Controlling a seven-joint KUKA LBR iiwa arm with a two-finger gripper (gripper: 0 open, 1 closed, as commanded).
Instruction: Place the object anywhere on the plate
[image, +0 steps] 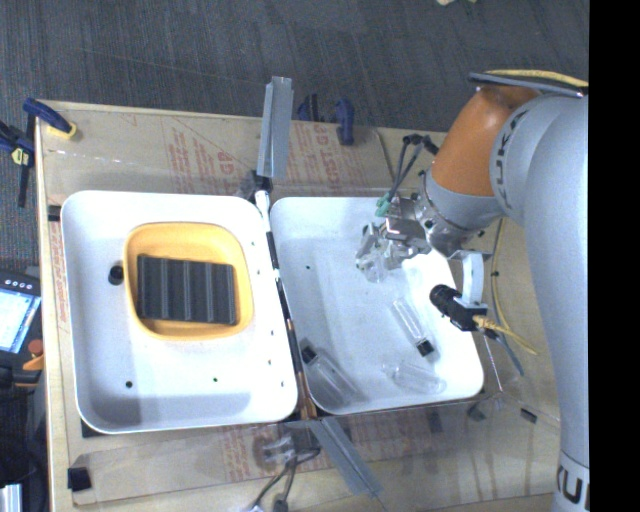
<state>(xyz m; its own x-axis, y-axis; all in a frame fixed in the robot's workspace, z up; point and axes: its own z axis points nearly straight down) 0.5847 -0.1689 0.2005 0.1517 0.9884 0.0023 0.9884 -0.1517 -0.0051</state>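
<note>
End effector (378, 250) hangs over the right bin (330, 300); its opening seems unclear, no legible labels.

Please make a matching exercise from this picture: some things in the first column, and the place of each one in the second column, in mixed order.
Things:
1. yellow plate
2. gripper
3. clear tube with a black cap
4. blue clamp

Places:
A. upper part of the right bin
B. far left corner of the bench
C. left bin
D. lower part of the right bin

Pairs: 1-C, 2-A, 3-D, 4-B
</note>
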